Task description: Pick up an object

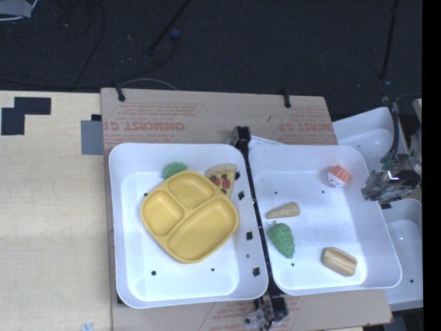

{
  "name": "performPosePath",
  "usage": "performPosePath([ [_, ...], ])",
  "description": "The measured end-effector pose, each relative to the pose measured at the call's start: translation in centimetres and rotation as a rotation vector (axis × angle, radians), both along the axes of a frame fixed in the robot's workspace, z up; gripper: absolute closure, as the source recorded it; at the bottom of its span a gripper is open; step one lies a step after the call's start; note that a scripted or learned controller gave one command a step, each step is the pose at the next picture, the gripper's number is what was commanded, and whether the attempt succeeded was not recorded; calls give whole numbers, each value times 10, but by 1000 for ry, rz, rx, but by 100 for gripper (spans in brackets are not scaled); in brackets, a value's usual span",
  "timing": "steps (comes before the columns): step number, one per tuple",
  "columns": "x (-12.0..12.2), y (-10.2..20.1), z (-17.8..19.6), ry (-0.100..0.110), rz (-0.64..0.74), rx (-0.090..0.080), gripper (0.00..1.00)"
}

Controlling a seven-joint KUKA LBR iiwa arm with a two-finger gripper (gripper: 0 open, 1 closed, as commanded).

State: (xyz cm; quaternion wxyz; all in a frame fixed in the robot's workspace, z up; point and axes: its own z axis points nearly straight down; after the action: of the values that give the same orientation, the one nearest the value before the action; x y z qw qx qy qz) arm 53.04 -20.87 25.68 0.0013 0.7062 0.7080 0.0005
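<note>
The right bin point(372, 185) holds a green bunch of grapes point(282, 238), a tan wedge-shaped piece point(284, 211), a bread-coloured roll point(339, 261) and a small orange and white block point(337, 176). The left bin point(131, 254) carries a yellow divided plate point(190, 215), with a green piece point(175, 169) and a pizza slice point(222, 176) behind it. My gripper point(387, 185) sits at the right rim of the right bin, outside it, a little to the right of the orange and white block. Nothing shows in its grasp.
A black divider point(249, 205) runs between the two bins. Brown cardboard point(207, 119) lies under them, on a light wooden bench point(48, 219). White surfaces point(406, 240) stand to the right, beneath the arm.
</note>
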Motion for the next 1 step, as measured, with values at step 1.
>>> performPosePath([
  [1, -9, 43, -2, 6, 1, 3, 100],
])
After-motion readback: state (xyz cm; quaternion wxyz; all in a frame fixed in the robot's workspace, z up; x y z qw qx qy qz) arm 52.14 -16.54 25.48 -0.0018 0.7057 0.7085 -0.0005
